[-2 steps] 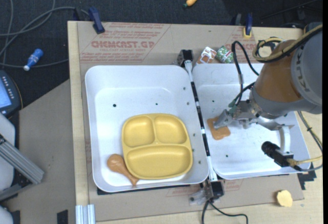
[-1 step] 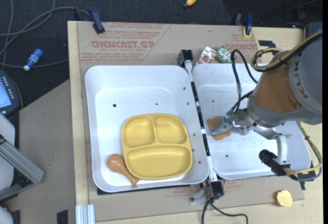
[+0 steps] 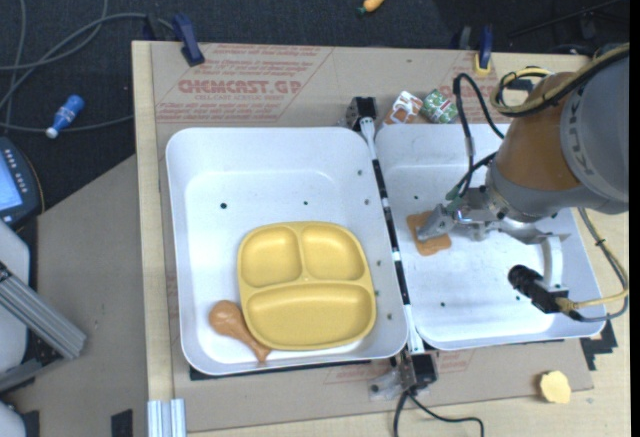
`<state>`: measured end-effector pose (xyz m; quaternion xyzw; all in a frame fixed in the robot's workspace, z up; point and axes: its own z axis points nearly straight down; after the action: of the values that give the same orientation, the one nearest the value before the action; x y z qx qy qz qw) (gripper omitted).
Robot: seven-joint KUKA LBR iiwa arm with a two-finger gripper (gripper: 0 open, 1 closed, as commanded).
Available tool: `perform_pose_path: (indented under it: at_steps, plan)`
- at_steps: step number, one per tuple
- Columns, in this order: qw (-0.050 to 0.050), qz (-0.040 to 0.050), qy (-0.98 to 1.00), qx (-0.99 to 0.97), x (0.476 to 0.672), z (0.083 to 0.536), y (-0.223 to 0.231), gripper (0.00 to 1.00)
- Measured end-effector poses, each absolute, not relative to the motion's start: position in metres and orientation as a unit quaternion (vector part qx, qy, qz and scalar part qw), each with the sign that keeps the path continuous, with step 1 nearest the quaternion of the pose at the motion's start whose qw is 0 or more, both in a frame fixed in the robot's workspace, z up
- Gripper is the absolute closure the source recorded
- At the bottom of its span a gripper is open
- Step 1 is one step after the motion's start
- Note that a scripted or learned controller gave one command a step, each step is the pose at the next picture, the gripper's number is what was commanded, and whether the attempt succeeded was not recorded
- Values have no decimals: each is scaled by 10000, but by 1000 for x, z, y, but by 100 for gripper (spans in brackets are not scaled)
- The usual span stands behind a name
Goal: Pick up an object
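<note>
2 shallow white bins sit side by side on the desk (image 3: pixel 250 90), a brown board printed with red lettering. The left bin (image 3: pixel 200 175) holds a yellow divided plate (image 3: pixel 305 285) with 3 compartments, and a tan drumstick-shaped toy (image 3: pixel 236 325) lies against the plate's lower left edge, partly tucked under it.

The grey arm (image 3: pixel 585 140) with its orange band reaches in from the right over the right bin (image 3: pixel 470 310). Its pincer (image 3: pixel 437 225) is low over the bin floor near the bin's left wall, right at a flat orange-brown piece (image 3: pixel 433 244) that lies on the white floor. The piece sits just below and touching the tip of the pincer as seen from above; whether the piece is actually between the fingers cannot be told, nor how far apart they stand, since the wrist body hides them.

Beyond the far edge of the right bin, 2 small packets (image 3: pixel 425 107) rest on the desk. A yellow lump (image 3: pixel 554 386) lies on the desk near the lower right corner, an orange carrot-like toy (image 3: pixel 374 1) lies on the dark floor, and a blue bottle (image 3: pixel 66 114) lies at far left.
</note>
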<state>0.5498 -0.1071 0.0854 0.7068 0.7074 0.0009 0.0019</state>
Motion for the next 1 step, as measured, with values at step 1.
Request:
perform_pose_path:
  at_steps: [1]
  plan:
    - [9,5,7073,7069,546,86,-96,0]
